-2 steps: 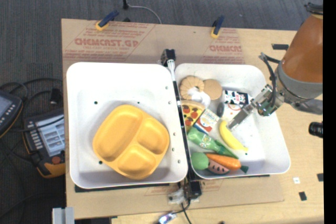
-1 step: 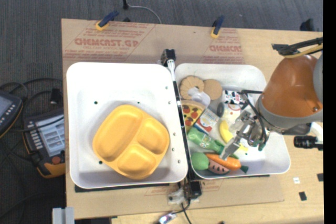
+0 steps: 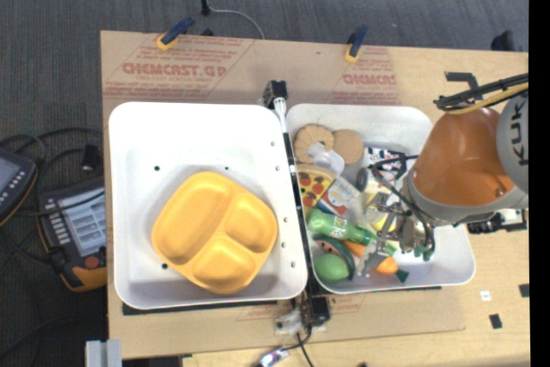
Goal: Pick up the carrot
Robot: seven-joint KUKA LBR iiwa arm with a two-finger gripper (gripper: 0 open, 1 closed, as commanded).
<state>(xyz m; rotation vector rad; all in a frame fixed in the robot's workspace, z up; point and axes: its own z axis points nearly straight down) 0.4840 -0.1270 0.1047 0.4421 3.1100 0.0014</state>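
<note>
The carrot (image 3: 388, 266), a small orange piece, lies near the front edge of the right bin (image 3: 453, 269) among other toy foods. My gripper (image 3: 388, 241) hangs low just above and behind it, at the end of the arm with the orange band (image 3: 455, 161). The gripper's body hides part of the pile beneath it, and I cannot make out whether it touches the carrot.
Crowded around the carrot are a green bottle (image 3: 340, 228), a green round fruit (image 3: 333, 268), a pizza slice (image 3: 312, 185) and two tan discs (image 3: 331, 140). The left bin (image 3: 125, 176) holds a yellow divided plate (image 3: 215, 229). A black clamp post (image 3: 277, 92) stands between the bins.
</note>
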